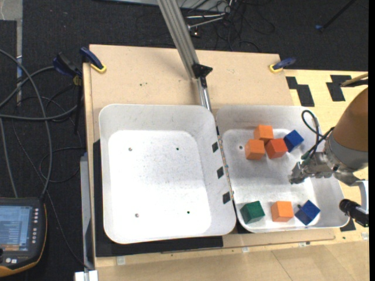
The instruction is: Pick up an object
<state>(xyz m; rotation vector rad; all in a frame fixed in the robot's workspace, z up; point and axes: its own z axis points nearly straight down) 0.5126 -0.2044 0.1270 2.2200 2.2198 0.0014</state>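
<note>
Seven blocks are held in the right bin (234,139): three orange blocks (265,143) and a blue block (293,139) clustered at the back (touching), with a green block (253,211), an orange block (282,211) and a second blue block (307,212) along the front. The gripper (300,173) is seen between the groups, its opening not discernible.

A flat tan fibreboard bench top (152,75) is seen, clamped at its far corners by a blue-and-yellow clamp (92,60) on the left and another (281,65) on the right. Two shallow white plastic bins are set directly on it, side by side and touching along their inner edges: the left bin (111,157) and the right bin (234,119). A black-and-tan patterned marker board (319,86) lies at the far right.
</note>
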